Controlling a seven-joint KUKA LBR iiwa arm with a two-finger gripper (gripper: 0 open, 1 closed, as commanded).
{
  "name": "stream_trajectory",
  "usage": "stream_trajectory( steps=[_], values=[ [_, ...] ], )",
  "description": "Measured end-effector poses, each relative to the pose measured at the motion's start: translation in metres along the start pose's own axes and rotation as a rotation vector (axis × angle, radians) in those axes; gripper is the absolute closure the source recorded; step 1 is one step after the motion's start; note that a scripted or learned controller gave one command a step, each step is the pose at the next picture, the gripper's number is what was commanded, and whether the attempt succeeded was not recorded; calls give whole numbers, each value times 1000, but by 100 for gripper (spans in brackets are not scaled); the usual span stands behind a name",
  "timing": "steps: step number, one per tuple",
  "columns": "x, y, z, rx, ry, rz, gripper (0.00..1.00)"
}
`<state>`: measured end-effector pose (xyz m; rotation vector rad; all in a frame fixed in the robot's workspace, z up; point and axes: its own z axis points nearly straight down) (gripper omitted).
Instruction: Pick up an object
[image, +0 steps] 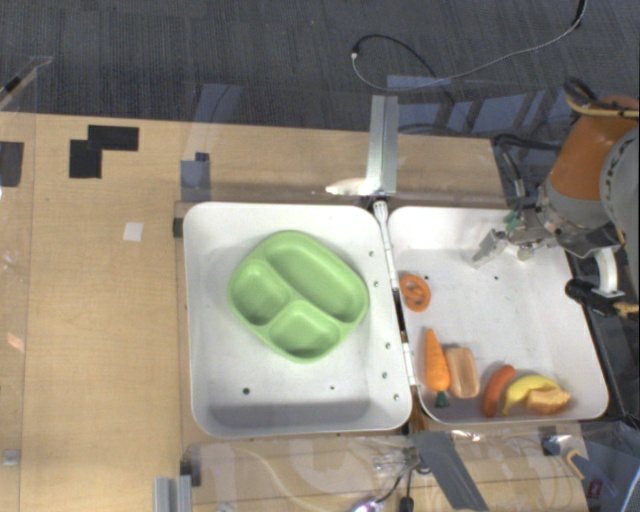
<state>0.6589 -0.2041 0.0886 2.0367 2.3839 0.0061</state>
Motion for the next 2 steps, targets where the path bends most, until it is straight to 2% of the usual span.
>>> stream_trajectory(
  steps=[1, 2],
  values=[
    [5, 9, 2, 13, 2, -39, 0],
    [3, -32, 0, -1, -2, -61, 0]
  ],
)
